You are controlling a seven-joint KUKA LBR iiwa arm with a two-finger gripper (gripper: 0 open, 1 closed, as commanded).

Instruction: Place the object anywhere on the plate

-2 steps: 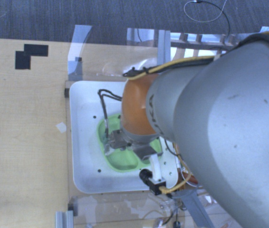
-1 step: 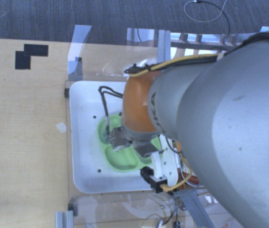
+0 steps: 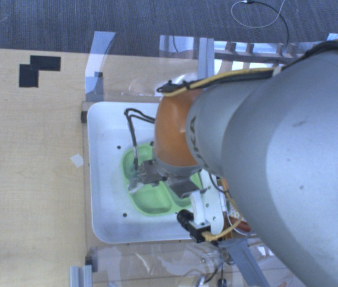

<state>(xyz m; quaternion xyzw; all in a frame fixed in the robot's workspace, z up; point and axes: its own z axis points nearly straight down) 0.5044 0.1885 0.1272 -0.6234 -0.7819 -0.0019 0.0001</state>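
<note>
There are no words, numbers, labels or brand names to read here. The bench (image 3: 31, 178) has some black block shapes (image 3: 39, 70) stuck on it near the top left, but they are just shapes, not letters. The white bin (image 3: 106, 160), the green plate (image 3: 151, 202) and the grey arm (image 3: 288, 160) have no writing on them that can be made out.
</note>
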